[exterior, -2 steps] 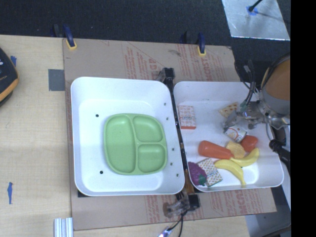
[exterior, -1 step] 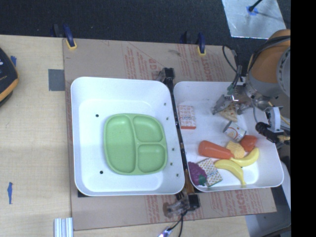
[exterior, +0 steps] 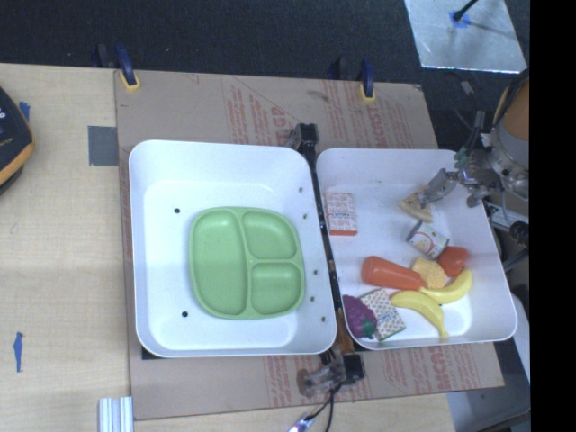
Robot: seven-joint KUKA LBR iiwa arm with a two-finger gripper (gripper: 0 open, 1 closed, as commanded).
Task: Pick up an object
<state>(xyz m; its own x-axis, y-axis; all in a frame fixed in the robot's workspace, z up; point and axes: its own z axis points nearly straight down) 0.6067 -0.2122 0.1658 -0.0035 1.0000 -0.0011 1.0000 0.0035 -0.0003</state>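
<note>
Several light toys near the table's right edge; carrot [exterior: 391, 272] stiff, best pinched mid-length; gripper [exterior: 438, 185] state impossible to tell.

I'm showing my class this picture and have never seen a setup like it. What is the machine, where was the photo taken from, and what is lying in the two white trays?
One camera, fixed above the bench, looks down at a slant. The machine is a robot arm reaching in from the right; its gripper hovers over the right bin, close to a tan wedge-shaped piece. Nothing visibly sits between its fingers. The left bin holds a green divided plate. The right bin holds toy food: a carrot, a banana, purple grapes, plus a small white and red packet.
</note>
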